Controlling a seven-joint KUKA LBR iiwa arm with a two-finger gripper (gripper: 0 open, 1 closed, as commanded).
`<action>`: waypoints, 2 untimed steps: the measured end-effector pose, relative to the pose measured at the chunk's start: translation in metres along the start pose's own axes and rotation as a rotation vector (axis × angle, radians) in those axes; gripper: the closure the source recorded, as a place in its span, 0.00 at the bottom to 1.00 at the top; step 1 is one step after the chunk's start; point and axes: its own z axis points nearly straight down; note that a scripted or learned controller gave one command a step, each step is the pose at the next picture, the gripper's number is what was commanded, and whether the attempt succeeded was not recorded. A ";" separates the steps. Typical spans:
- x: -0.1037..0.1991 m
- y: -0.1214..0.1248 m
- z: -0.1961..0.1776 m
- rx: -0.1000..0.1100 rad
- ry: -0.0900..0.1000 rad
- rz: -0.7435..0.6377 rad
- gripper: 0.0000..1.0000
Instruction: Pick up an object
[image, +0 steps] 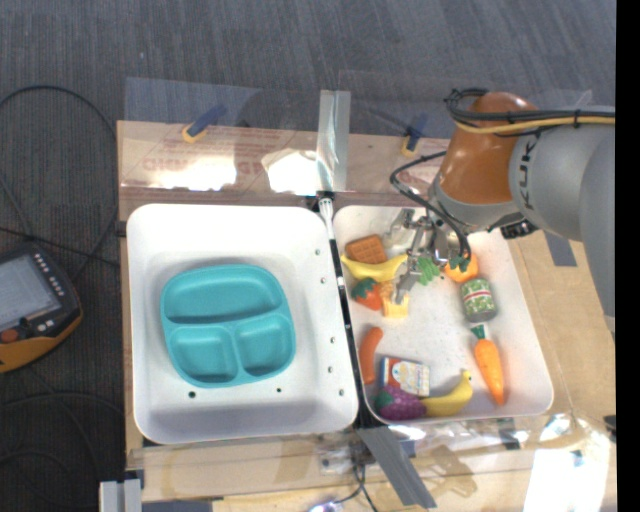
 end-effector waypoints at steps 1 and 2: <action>0.044 0.010 -0.001 -0.001 0.000 0.054 0.00; 0.010 0.010 0.001 -0.002 0.006 0.057 0.00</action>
